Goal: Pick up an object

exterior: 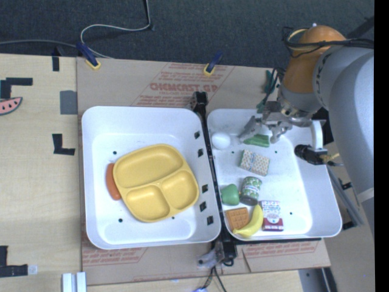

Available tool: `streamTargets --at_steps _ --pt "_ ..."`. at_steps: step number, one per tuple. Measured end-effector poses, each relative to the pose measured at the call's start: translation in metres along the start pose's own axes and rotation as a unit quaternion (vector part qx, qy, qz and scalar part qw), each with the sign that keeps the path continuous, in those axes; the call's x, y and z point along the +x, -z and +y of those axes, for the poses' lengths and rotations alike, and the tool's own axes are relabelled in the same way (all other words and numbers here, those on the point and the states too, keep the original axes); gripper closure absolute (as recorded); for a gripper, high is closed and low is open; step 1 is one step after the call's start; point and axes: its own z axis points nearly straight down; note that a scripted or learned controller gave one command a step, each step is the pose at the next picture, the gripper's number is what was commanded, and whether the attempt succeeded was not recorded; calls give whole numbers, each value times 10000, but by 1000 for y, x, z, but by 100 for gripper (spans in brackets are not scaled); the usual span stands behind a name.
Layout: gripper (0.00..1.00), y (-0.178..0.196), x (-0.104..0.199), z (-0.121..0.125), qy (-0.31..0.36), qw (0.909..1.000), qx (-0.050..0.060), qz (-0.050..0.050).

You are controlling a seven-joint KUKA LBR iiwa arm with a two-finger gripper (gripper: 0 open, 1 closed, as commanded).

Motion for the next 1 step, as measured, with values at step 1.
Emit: streamTargets --at_steps 1 --pt "100 9 1 0 3 10000 4 4"
